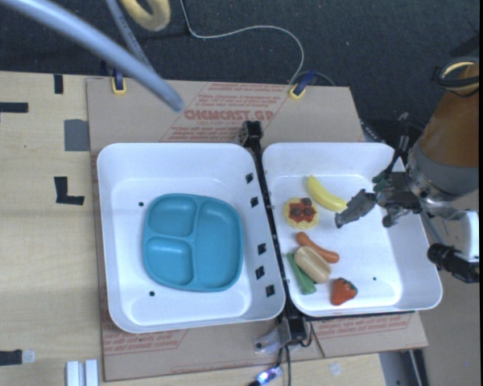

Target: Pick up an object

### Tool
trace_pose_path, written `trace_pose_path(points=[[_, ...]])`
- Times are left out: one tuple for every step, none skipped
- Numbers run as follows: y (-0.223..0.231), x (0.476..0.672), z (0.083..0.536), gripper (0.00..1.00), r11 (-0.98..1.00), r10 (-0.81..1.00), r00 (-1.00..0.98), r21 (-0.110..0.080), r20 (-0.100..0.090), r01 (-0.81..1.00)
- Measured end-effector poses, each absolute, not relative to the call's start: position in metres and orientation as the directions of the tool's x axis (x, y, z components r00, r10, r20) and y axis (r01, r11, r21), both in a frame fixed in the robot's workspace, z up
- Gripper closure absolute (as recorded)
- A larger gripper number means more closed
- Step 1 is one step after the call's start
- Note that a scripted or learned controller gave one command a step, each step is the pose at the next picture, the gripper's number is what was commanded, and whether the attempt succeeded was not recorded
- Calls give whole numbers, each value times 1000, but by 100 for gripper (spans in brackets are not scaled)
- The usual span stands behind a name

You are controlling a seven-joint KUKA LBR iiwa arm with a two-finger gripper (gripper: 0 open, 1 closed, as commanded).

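The right bin [410,296] holds several toy foods. A yellow banana [326,193] lies near the middle, with a small red-and-yellow piece [302,211] to its left. Below them are an orange carrot [319,248], a hot dog in a bun [312,264], a green piece [301,275] and a red pepper [344,290]. My gripper [372,212] hangs over the right half of this bin, just right of the banana. Its dark fingers [352,209] are spread open, and nothing sits between them.
The left bin [113,175] carries a blue divided plate [193,241]. A black divider [262,215] runs between the bins. A grey pole [88,30] crosses the upper left, and a white cable [249,30] loops across the back.
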State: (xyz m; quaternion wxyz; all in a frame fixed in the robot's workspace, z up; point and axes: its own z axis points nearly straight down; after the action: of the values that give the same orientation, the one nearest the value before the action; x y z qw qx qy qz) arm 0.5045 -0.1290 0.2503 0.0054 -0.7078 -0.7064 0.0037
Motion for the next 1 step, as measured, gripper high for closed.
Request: trace_pose_path(points=[[-129, 507, 256, 0, 2, 1000, -2, -2, 1, 1000]])
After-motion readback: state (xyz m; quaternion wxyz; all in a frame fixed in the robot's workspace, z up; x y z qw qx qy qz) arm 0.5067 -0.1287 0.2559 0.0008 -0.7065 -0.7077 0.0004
